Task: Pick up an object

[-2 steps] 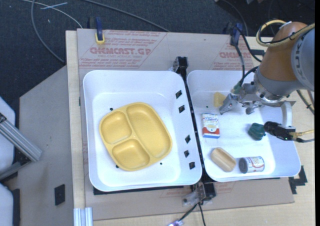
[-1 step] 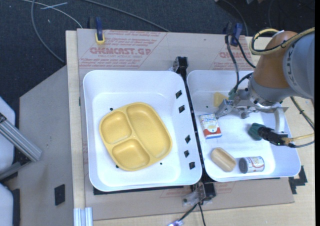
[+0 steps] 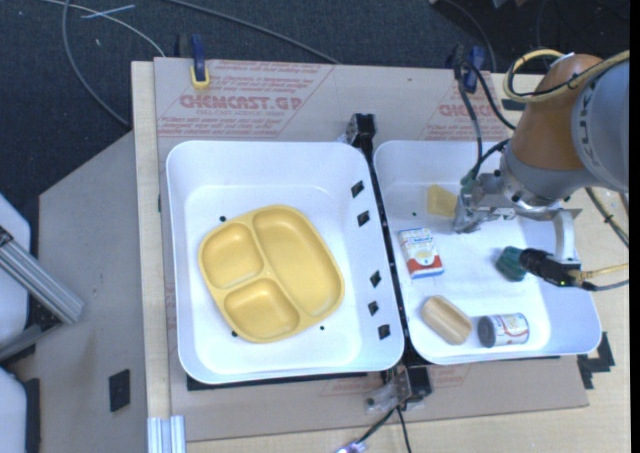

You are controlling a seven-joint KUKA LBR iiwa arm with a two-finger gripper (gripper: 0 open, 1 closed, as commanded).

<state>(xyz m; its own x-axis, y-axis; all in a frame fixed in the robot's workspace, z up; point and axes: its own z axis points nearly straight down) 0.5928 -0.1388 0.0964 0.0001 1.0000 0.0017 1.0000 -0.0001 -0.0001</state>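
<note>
Risk is seen mainly in the crowding at the upper part of the right-hand shallow white bin [image 3: 575, 336]: the tool [image 3: 470, 213] is poised low beside the pale yellow flat block [image 3: 441, 201], close to the bin's upper wall, so a descent slightly off line could be expected to push the block against the wall or tip it rather than enclose it. How far the tool is spread cannot be told, and nothing is seen held in it. A second hazard is judged to come from the dark green handled object [image 3: 524, 264] at the right of the frame, which lies under the grey wrist and could be knocked as the arm shifts.

The pale yellow block lies just left of the tool, near it, whether touching cannot be told. The small red and white carton [image 3: 421, 251] lies below and left of the tool, near the dividing wall. Further down the frame, the tan rounded bread-like piece [image 3: 445, 320] and the small silver can with a red label [image 3: 503, 329] lie side by side, well apart from the tool. The yellow three-compartment plastic tray [image 3: 270, 272] rests in the left-hand bin [image 3: 190, 176] on the surface [image 3: 300, 91].
</note>
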